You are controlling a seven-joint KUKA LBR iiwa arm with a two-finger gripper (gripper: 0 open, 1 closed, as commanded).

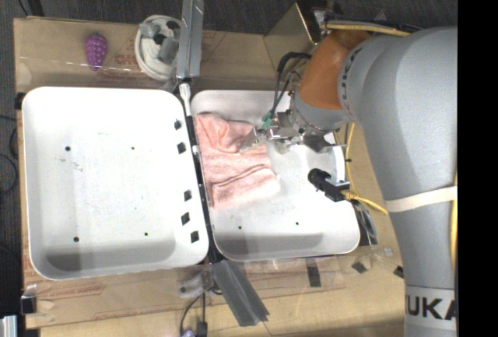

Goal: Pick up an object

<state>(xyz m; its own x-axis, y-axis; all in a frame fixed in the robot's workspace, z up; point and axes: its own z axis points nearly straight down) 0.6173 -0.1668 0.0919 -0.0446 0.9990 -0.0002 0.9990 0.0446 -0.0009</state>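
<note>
Tool: the tool (263, 133) is low inside the right bin (311, 238), at the end of the grey arm (389, 110) with its orange band.
Tool state: cannot tell whether it is wide or narrow; the tip is small and blends into the wrist hardware. Nothing is seen held in it.
Task thing: the pink cloth (233, 164), crumpled, just beside the tool on the side away from the arm. The cloth's raised fold meets or nearly meets the tool tip; I cannot tell if they touch.
Cloth spread: from the tool it runs toward the divider between the bins and toward the bin's near wall, lying flatter there.
Left bin (101, 172): beyond the cloth from the tool, across the divider.
Desk (62, 32): a small purple item (96, 50) and a white roll (158, 47) sit outside the bins, well away from the tool.
Step (judgement): approach or grasp at the cloth's edge; no lift yet.
Risk 1: the tool sits at the cloth's margin, so a close could catch only a thin fold, which would slip out on lifting.
Risk 2: a close slightly to the arm side would meet bare bin floor.
Risk 3: limp fabric could drag along the divider wall and pull free.
Risk 4: pressing too low could jam the tool against the floor.
</note>
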